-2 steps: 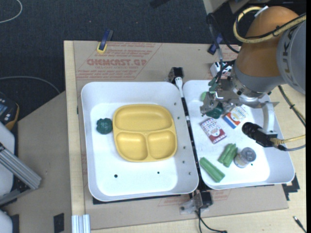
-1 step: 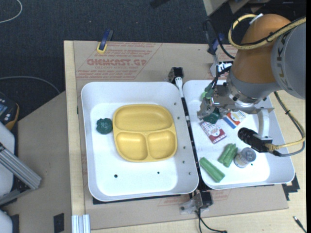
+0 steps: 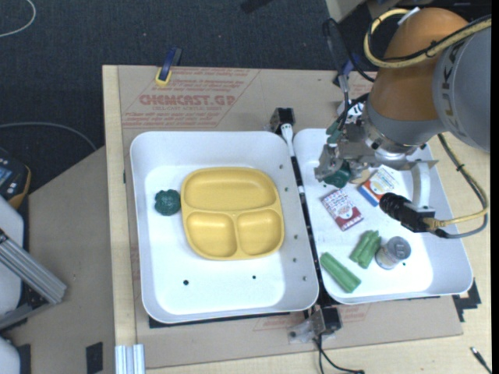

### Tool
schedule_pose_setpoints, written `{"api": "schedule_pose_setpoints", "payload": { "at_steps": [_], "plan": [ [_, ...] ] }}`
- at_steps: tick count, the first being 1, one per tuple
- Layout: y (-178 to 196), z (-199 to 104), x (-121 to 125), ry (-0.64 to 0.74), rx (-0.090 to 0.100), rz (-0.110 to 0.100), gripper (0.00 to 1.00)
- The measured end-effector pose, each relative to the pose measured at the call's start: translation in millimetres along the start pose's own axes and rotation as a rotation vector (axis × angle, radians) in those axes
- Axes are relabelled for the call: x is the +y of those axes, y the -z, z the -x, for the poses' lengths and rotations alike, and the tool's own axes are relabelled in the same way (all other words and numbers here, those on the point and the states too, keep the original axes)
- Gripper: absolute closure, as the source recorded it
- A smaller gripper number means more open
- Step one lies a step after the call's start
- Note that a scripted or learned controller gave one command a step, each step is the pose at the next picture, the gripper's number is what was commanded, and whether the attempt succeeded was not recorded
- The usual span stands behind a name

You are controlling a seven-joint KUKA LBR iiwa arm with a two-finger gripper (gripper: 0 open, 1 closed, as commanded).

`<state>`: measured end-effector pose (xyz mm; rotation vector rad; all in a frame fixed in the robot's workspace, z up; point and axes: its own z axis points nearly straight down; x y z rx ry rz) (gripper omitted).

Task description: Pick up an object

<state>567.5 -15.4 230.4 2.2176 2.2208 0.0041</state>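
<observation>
The arm reaches over the right bin. The left bin holds a yellow tray (three compartments) and a green lump. The gripper is clenched on a small teal object.

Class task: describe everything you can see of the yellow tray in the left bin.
The yellow tray looks like smooth, matte plastic, roughly square with rounded corners. It has three compartments: one wide one across the far side and two smaller ones nearer the camera. It lies flat, open side up, in the middle of the left bin. A small green object sits beside its left edge.
</observation>
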Motion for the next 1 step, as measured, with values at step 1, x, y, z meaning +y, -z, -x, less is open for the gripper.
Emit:
{"api": "schedule_pose_setpoints", "payload": {
  "at_steps": [1],
  "plan": [
    [-16.0,-2.4,-13.2,-0.002,0.001,-0.009,1.00]
  ]
}}
